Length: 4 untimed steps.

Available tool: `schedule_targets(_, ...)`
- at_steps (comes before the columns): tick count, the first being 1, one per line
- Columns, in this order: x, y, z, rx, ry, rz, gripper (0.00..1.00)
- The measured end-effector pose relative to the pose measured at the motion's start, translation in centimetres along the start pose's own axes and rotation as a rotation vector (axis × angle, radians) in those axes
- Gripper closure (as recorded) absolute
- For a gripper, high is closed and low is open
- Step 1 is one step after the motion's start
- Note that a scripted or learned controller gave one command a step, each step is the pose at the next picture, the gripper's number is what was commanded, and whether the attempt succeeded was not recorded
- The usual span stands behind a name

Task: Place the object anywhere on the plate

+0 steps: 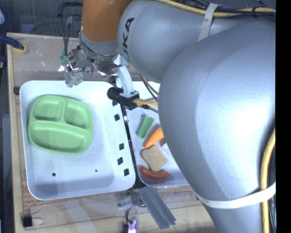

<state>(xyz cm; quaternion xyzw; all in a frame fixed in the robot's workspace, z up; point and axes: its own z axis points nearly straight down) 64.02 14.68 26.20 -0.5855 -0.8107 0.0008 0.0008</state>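
While the Food Lies Lower Right, the Jaws Hang Upper Left

Nearest, in the right bin (141, 179) at lower centre, lie a sausage (154, 174), a bread slice (154, 158), a carrot (155, 136) and a green stick (145, 126), its long axis running near to far. Which one is the task's object I cannot tell. Left of them, across the divider, the green sectioned plate (60, 123) sits in the left bin (70, 181). Farthest, the jaws hang over that bin's upper-left rim, just beyond the plate and well apart from the food. Whether they are apart or together I cannot tell. Any pick probably means travelling down-right first.
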Motion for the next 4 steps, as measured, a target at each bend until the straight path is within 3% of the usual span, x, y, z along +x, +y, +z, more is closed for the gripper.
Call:
schedule_targets(1, 4.9, -0.9, 13.5, 0.004, 0.0, -0.317, 1.0)
schedule_targets(2, 6.1, 2.0, 4.3, 0.0, -0.001, -0.178, 1.0)
schedule_targets(3, 7.6, -6.4, 17.1, 0.003, 0.0, -0.274, 1.0)
schedule_targets(4, -0.7, -9.1, 7.6, 0.001, -0.001, 0.123, 1.0)
